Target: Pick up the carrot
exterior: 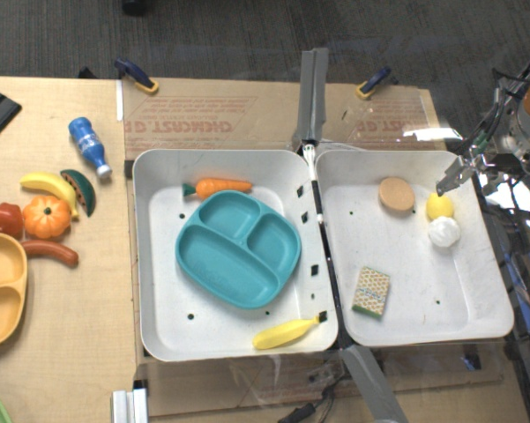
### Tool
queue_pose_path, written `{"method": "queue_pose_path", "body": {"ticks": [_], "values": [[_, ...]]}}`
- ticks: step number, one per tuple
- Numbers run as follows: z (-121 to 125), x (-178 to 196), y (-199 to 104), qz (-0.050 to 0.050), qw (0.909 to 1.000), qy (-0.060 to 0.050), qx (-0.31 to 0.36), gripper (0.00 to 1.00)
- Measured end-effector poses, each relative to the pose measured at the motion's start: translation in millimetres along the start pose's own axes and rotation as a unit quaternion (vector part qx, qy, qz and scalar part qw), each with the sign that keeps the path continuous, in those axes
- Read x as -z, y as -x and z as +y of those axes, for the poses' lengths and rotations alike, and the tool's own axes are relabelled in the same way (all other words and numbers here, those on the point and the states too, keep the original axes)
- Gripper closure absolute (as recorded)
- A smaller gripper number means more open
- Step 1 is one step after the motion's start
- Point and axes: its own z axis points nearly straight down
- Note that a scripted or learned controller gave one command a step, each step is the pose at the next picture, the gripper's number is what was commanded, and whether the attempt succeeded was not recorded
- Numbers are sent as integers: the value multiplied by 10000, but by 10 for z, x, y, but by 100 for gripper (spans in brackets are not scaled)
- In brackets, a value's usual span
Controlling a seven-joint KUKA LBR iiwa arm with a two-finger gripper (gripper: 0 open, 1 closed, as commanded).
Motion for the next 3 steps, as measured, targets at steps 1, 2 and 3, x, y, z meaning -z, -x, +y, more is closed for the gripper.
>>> {"method": "queue_pose_path", "body": {"ticks": [1, 2, 3], "values": [[2, 92, 5, -6, 10000, -1, 12, 100], [-80, 280, -111, -8, 9994, 7, 360, 100], [298, 277, -269, -8, 9977, 11, 684, 100]]}}
